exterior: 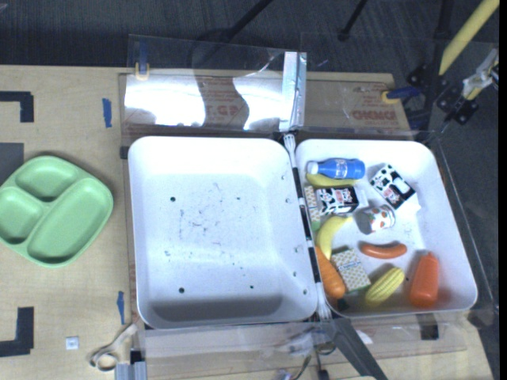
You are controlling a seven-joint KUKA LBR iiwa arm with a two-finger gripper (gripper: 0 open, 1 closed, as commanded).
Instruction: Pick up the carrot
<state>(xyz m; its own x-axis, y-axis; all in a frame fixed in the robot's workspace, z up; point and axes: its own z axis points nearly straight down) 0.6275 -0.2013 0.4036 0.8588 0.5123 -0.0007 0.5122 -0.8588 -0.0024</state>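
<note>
The carrot [330,278] lies in the right bin [453,212], just below the banana [331,232]. The hand's opening cannot be told.

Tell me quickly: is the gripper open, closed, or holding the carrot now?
Gripper: cannot be told. The carrot lies in the right bin, with nothing gripping it.
</note>
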